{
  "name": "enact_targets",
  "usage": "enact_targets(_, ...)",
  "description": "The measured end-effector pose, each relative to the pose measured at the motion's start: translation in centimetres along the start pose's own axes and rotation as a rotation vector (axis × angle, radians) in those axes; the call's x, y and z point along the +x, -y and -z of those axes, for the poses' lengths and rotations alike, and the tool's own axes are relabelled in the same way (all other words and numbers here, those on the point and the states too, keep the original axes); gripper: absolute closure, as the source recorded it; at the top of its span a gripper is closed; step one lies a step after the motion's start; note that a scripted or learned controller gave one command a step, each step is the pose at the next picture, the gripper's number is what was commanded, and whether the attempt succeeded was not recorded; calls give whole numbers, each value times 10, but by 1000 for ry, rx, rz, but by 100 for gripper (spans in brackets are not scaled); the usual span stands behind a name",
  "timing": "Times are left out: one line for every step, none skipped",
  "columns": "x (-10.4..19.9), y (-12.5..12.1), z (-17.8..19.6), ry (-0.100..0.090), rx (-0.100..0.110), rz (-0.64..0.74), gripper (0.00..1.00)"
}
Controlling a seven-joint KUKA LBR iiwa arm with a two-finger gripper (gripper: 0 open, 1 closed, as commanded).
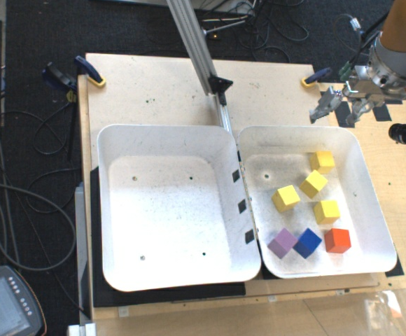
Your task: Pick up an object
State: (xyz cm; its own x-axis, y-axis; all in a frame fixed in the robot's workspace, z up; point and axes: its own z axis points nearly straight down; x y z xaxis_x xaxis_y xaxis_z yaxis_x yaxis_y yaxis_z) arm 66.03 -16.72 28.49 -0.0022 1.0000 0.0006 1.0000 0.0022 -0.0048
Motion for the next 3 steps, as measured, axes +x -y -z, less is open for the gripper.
enact_targets(0, -1, 3, 2, -4, 1, 0)
enact_targets(0, 7, -58, 0, 1, -2, 0)
enact_targets(-3, 0, -106, 1, 0, -2, 0)
